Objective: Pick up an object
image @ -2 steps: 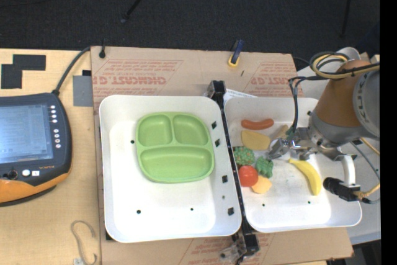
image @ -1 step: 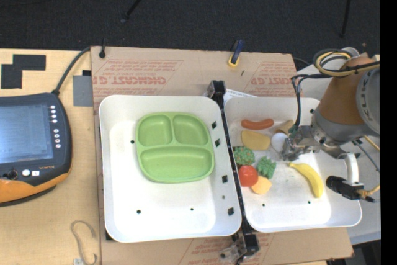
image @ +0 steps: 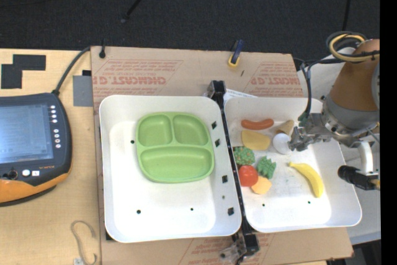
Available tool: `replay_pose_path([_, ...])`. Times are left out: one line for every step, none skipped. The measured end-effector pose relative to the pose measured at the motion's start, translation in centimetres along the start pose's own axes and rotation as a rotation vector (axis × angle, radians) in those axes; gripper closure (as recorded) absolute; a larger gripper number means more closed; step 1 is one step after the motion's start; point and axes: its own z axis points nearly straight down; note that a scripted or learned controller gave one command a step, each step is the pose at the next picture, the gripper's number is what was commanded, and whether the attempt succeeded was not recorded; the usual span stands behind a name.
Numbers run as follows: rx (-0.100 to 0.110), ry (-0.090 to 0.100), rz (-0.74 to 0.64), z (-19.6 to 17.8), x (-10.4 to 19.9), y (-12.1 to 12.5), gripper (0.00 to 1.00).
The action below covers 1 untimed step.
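Two shallow white bins are being carried side by side on the surface point(image: 37, 220). The left bin point(image: 124, 208) is being occupied by a green divided plate point(image: 175, 147). In the right bin point(image: 335, 211) a cluster of toy foods is lying: a sausage point(image: 257, 124) toward 12 o'clock, a yellow wedge point(image: 257, 141) just below it, a white ball point(image: 281, 144) near the centre, a broccoli piece point(image: 243, 156) at about 9 o'clock, a red tomato point(image: 248, 175) touching an orange piece point(image: 261, 185) toward 7 o'clock, a second green piece point(image: 267, 166) beside them, and a banana point(image: 309, 177) toward 4 o'clock.

The arm point(image: 353, 90) is being reached in from 3 o'clock, and the gripper point(image: 299, 141) is being held low over the right bin, just beside the white ball. Whether the fingers are open, closed or gripping anything cannot be told. A teach pendant point(image: 31, 139) is lying at 9 o'clock of the bins.
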Motion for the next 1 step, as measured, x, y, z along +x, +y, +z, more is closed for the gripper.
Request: replay_pose_path([-0.002, -0.001, -0.001, -6.04, 0.4, 0.69, 1.0])
